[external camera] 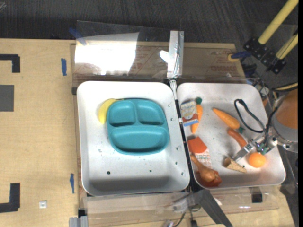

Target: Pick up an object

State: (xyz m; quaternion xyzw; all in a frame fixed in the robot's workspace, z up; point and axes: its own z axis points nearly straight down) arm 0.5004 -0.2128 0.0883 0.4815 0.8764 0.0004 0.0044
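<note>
Dark carpet forms the background at the top of the frame, below which a cardboard-covered counter carries two shallow white bins side by side. Left bin: a teal divided plate is laid flat, with a yellow object partly tucked under its upper left edge. Right bin: the loose items are gathered here, presumably as the stock from which one is to be picked. A carrot, a reddish sausage-shaped piece, an orange ball, a small carton, a red-and-white packet and a brown pear-shaped piece are seen. The end effector is lowered at the lower right of this bin, just beside the orange ball and above a tan wedge. Whether it is released or clenched cannot be told; nothing is seen between its tips. A black cable is looped over the bin floor.
</note>
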